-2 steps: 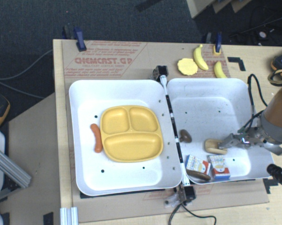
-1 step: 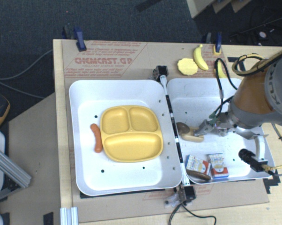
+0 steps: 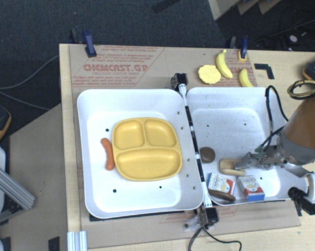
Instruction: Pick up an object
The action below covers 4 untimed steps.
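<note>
Left bin [image 3: 89,140]: an orange sausage [image 3: 108,153] beside a yellow divided plate [image 3: 146,148]. Right bin [image 3: 225,101]: a brown disc [image 3: 206,153], a wooden-handled item [image 3: 232,166], and small boxes [image 3: 220,183] along the near wall. Gripper [image 3: 250,159], just above the handle; its finger state cannot be determined.

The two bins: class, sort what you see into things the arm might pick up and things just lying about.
Near the gripper, right bin: brown disc, two small cartons.

Lying about: yellow tray, sausage, bananas on the bench.
</note>
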### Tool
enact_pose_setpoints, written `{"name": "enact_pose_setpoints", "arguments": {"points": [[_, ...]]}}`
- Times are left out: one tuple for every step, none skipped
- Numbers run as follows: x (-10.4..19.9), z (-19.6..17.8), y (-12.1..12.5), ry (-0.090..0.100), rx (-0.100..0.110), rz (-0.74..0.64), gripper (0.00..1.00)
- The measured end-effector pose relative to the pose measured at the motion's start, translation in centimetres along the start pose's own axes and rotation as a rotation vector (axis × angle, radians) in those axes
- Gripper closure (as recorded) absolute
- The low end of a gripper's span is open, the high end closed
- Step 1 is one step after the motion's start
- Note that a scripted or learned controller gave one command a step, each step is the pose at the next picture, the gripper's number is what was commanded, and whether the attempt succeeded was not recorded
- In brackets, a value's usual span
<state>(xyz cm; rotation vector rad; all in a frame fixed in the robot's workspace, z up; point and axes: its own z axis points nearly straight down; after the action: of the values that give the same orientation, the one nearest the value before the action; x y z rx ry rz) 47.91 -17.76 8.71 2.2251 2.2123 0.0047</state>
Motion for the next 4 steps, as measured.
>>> {"name": "enact_pose_setpoints", "arguments": {"points": [[6.3, 0.1, 11.1, -0.002, -0.008, -0.016, 0.0], [-1.8, 0.0, 3.6, 0.0, 0.004, 0.004, 0.0], [7.8, 0.1, 10.8, 0.001, -0.006, -0.016, 0.0], [7.9, 0.0, 8.7, -0.003, -0.002, -0.003, 0.0]]}}
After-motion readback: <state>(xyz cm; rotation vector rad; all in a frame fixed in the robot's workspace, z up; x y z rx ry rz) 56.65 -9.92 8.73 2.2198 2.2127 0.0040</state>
